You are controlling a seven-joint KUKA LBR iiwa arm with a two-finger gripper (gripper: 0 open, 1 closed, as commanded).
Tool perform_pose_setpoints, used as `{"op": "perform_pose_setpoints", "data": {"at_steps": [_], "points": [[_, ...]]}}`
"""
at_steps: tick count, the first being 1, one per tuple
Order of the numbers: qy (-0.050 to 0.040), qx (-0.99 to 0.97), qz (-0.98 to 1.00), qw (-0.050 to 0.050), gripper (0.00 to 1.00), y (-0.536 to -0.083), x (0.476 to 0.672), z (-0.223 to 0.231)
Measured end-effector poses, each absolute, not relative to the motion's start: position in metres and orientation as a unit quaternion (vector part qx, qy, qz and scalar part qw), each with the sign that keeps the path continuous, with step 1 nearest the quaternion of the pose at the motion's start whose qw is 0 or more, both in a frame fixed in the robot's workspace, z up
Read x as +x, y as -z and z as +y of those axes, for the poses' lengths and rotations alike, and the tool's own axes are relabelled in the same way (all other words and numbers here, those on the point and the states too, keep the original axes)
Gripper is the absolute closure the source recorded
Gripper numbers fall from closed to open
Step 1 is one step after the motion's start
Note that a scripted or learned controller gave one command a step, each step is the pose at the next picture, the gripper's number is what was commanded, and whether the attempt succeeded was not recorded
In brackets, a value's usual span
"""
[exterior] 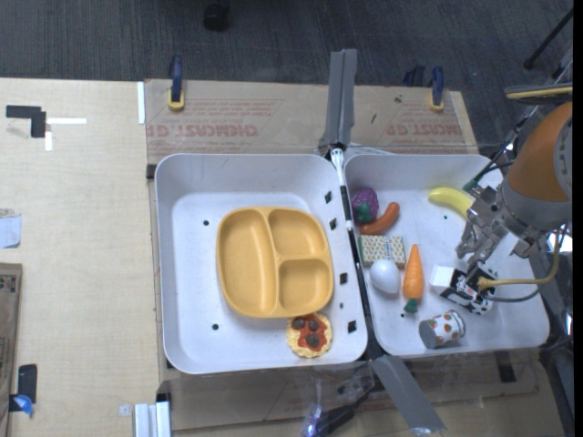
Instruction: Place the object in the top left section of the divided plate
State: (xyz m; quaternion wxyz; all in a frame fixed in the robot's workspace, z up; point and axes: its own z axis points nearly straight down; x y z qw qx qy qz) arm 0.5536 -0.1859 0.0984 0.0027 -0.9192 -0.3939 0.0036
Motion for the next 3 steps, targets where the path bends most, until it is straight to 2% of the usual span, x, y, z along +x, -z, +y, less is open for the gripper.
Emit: {"op": "perform_pose_setpoints", "data": {"at_steps": [1, 2, 3], "points": [[-0.0037, -0.956, -0.293, 0.001, 1.00, -0.117, 0.618, -0.217], [-0.0041, -0.995, -0.102, 0.001, 1.00, -0.147, 0.637, -0.222], [-0.0030, -0.993, -0.114, 0.001, 1.00, -0.088, 0.586, -0.212]]}}
